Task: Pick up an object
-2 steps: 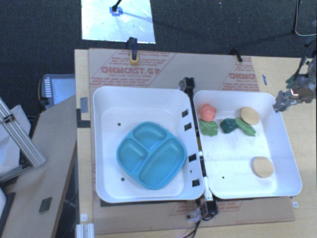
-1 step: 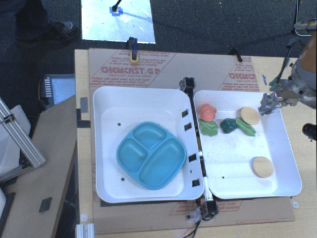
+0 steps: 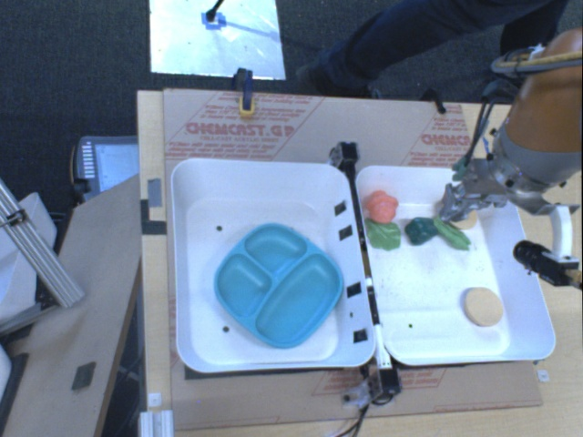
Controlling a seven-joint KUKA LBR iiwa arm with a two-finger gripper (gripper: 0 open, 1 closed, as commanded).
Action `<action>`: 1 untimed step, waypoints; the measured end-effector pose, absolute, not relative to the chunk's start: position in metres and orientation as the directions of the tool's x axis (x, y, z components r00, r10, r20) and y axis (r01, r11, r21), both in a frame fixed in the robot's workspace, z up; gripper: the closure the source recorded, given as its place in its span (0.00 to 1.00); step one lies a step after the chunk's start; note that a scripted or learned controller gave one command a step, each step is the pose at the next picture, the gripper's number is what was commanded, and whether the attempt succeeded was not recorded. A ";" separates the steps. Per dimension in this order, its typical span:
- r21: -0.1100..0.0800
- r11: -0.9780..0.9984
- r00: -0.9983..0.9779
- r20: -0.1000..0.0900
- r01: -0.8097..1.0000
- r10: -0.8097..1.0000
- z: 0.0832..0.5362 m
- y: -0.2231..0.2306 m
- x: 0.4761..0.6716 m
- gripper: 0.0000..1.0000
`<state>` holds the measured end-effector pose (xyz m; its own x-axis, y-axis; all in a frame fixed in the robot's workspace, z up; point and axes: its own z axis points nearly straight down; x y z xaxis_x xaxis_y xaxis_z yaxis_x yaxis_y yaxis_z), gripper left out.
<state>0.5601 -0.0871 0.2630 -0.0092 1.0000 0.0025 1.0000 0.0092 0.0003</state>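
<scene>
The right bin holds an orange-red lumpy object, a light green object, a dark teal object, a green leafy piece and a tan round disc. My gripper hangs low over the bin's far right part, just above the green leafy piece and the dark teal object. The arm's grey wrist and orange band rise behind it to the right. Nothing shows between the fingers.
The left bin carries a blue divided plate. A black divider clip strip runs between the bins. Cardboard lies under both bins, with a yellow clamp at its far edge.
</scene>
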 end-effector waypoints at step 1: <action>0.002 0.010 -0.010 0.003 1.000 1.000 0.264 -0.028 0.555 1.00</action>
